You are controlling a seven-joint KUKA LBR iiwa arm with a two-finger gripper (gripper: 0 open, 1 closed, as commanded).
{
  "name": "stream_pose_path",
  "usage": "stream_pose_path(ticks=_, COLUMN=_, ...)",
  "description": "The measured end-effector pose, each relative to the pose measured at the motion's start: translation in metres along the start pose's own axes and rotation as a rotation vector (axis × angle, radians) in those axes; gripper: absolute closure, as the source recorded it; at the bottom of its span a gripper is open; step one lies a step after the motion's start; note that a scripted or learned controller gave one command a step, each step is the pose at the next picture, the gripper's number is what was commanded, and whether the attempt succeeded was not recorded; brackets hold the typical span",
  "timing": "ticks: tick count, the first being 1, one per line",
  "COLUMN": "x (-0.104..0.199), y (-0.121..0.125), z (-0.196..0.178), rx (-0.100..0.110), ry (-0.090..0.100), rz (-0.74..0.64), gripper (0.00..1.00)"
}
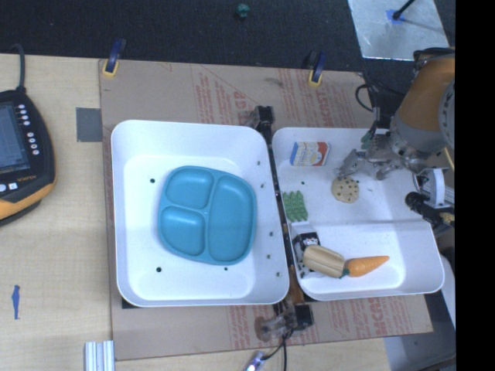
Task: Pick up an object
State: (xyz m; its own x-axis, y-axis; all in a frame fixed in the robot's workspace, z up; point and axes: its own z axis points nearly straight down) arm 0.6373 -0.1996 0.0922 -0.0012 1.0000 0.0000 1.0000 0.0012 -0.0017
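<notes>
Pale wood of the tabletop [58, 253] runs under a sheet of brown cardboard [193, 91] pinned at its far edge by two clamps, presumably to keep the bins from sliding while the arm works. At the far left a handheld control pendant [19, 157] lies off the cardboard, well apart from everything the arm might reach. Next comes the left bin [128, 280], where a blue divided plate [207, 215] sits alone near the middle — flat and broad, probably a poor shape for a two-finger pinch. The right bin [418, 273] touches it side by side and holds the smaller candidates: a small carton [309, 154] near the far wall, a green ridged piece [295, 205] against the left wall, a tan cookie-like disc [346, 189] with dark dots, and along the near wall a bread-like roll [323, 260] lying against a carrot [367, 266], with something small and dark just beside the roll that I cannot identify. The end effector [370, 161] is low over the far part of this bin, just beside the disc — so the disc looks like the likeliest target, though nothing is visibly held. Whether its fingers are spread or closed I cannot tell from this angle. The arm's orange band [425, 91] shows behind it at the right.
</notes>
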Motion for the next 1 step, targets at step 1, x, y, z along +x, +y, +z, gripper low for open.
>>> stream_pose_path(ticks=1, x=0.049, y=-0.033, z=0.0005, rx=0.003, ry=-0.001, rz=-0.005, gripper=0.0)
